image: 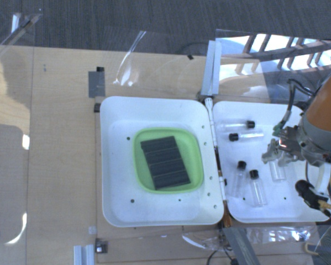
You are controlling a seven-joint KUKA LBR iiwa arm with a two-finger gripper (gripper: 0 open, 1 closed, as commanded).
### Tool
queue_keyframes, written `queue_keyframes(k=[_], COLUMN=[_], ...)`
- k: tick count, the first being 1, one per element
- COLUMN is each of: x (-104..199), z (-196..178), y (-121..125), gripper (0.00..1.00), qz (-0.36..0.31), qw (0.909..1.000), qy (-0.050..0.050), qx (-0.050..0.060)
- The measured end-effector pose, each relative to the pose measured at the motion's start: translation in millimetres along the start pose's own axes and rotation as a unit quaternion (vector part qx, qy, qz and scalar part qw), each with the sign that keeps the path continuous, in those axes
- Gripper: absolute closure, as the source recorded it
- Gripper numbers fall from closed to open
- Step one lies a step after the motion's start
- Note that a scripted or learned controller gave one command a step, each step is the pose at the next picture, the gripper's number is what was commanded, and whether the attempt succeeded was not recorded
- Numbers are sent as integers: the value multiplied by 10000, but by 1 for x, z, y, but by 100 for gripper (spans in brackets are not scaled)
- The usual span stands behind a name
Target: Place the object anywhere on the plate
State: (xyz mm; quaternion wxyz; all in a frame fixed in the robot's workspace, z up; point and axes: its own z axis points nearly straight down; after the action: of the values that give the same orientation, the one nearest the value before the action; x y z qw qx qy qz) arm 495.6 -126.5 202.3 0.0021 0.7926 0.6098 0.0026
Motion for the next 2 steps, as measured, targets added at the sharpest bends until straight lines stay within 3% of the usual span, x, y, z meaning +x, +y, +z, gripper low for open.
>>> queue_keyframes(k=[1, 2], x=[0, -51], z=[0, -169], y=[0, 8], gripper=[0, 0], qz=[-1, 254], qw=[10000, 9997], qy=[0, -15], qx=[0, -29])
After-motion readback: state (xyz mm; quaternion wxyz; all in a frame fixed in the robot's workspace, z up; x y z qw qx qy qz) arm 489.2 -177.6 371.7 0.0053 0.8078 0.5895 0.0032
